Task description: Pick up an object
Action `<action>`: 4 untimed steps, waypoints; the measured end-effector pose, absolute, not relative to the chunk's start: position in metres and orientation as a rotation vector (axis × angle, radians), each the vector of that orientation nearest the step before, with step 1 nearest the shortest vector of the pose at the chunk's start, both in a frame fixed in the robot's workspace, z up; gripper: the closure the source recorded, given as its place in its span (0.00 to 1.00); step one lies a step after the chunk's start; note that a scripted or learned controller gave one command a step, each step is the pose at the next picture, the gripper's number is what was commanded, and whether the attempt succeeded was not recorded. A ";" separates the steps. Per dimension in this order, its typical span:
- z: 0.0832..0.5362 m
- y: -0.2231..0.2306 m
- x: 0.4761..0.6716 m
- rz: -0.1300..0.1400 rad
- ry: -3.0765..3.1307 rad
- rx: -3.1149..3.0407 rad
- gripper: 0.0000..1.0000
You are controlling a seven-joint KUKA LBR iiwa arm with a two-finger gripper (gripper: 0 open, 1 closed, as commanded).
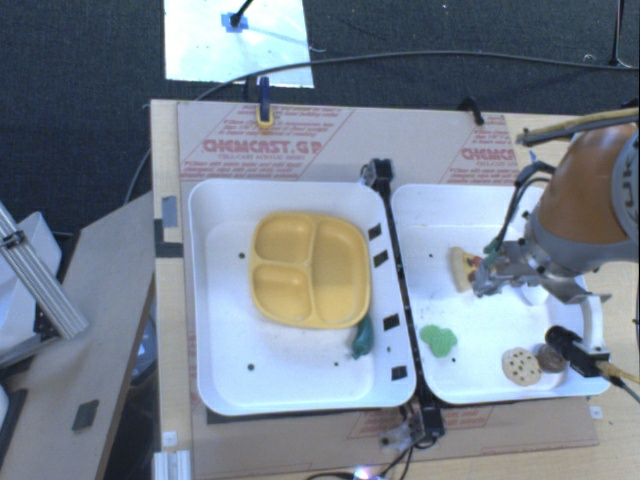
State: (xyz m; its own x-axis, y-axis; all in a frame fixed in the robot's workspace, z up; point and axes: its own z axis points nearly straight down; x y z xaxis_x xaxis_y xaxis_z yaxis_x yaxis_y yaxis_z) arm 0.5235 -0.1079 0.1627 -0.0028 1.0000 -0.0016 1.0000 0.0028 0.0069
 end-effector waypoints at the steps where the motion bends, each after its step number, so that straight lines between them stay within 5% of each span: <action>1: 0.220 -0.114 0.533 0.006 2.221 2.212 1.00; 2: 0.230 -0.114 0.534 0.003 2.224 2.215 1.00; 4: 0.228 -0.014 0.576 0.005 2.232 2.209 1.00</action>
